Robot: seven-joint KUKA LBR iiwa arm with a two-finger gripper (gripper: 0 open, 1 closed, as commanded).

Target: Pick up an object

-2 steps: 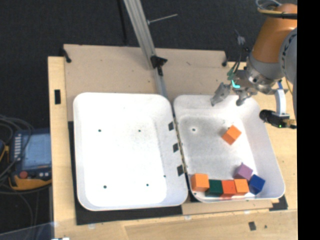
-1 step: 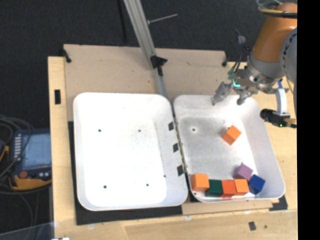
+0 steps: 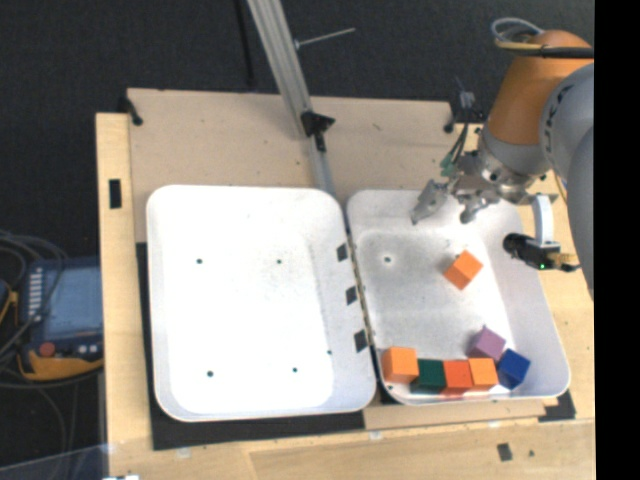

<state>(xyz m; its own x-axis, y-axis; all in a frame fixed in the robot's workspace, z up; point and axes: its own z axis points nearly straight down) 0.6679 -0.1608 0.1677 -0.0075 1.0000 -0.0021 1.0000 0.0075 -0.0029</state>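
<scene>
A: End effector status?
B: The two-finger end effector (image 3: pixel 446 204) is hovering at the upper edge of the right white bin (image 3: pixel 400 230), fingers spread wide, gripping nothing.
A: Objects?
B: A small orange cube (image 3: pixel 462 269) is sitting mid-bin, below the fingers; other coloured blocks (image 3: pixel 455 369) are lining the bin's lower edge.

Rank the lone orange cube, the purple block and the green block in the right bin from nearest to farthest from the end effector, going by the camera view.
End effector is over the right bin's far end.
1. Lone orange cube: mid-bin, just below the end effector.
2. Purple block: toward the near right corner.
3. Green block: in the row along the near wall.
</scene>
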